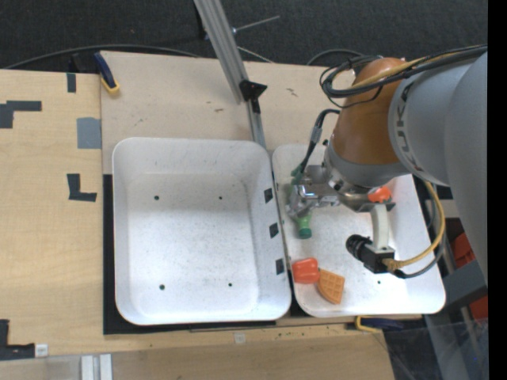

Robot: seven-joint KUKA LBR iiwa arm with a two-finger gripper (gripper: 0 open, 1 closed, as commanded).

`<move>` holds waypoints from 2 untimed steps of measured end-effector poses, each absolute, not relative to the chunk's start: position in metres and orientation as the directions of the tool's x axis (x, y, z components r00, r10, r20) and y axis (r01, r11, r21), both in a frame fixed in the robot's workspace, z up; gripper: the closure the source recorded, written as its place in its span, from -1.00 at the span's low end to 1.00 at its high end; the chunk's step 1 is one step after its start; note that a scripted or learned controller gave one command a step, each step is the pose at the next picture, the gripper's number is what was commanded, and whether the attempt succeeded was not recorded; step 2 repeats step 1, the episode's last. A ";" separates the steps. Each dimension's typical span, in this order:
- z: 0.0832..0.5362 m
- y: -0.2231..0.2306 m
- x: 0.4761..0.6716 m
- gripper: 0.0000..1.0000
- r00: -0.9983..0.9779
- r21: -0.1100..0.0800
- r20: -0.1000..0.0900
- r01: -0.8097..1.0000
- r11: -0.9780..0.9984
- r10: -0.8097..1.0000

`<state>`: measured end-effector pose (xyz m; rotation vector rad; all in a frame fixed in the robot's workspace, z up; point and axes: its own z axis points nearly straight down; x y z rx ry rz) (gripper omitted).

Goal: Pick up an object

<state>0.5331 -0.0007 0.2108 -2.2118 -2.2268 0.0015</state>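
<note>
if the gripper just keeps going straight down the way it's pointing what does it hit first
Most likely the small green object, which lies directly under the gripper near the left wall of the right bin. Depth is hard to judge from this slanted view, so it could just miss it and meet the bin floor beside it.

Pale wooden bench [47, 236], dark floor [95, 10]

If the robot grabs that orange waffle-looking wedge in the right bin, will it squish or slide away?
The orange waffle wedge looks like a small toy, so it is probably light and fairly stiff. Its grid-patterned top may give fingers some grip. It lies flat on the smooth floor of the right bin, so a nudge would likely slide it, not roll it, perhaps toward the orange block beside it.
</note>
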 end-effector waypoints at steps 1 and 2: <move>0.227 0.056 0.538 1.00 -0.008 -0.001 0.002 1.000 0.008 1.000; 0.227 0.056 0.538 1.00 -0.008 -0.001 0.002 1.000 0.008 1.000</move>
